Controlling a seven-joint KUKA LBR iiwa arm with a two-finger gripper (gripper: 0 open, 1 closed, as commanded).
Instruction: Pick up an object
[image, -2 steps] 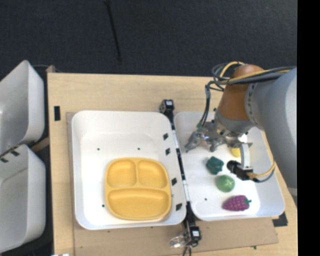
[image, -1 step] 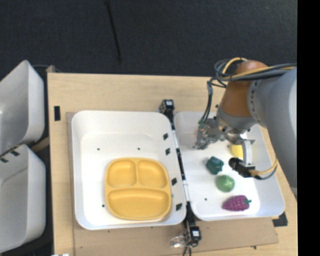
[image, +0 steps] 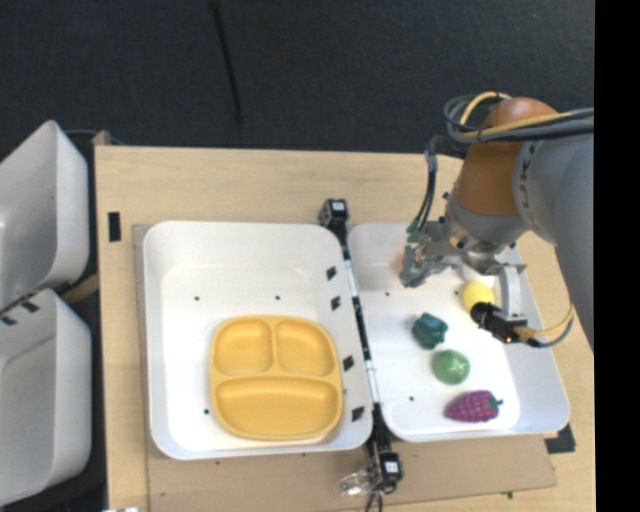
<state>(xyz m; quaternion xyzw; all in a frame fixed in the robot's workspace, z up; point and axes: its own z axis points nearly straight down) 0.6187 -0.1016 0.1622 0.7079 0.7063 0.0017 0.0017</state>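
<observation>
1. Over the right bin (image: 540, 400) the grey arm (image: 560, 190) reaches in from the right, its orange band (image: 490, 170) above the wrist; the tool (image: 418, 262) hangs low at the bin's far left part, near the divider between the two bins; whether its fingers are apart or together cannot be told, as they are small and dark against the white floor; something small and reddish shows right at the tool, too blurred to name.
2. Within that same bin lie four toy items; a yellow piece (image: 478, 294) sits just beside the arm's wrist hardware, partly covered by it; a dark green block (image: 430, 329) lies near the middle; a round green fruit (image: 451, 367) lies just in front of the block, apart from it; a purple grape bunch (image: 472, 406) lies nearest the front edge.
3. All four items rest on the bin floor, none between the fingers; the green block is the closest of them to the tool, yet apart from it.
4. Left of the divider, the left bin (image: 170, 260) holds a yellow divided plate (image: 275, 378) with three compartments, lying flat toward the bin's front.
5. Both bins rest side by side on the pale wooden surface (image: 250, 180); cables (image: 545, 330) loop from the wrist over the right bin's far side.
</observation>
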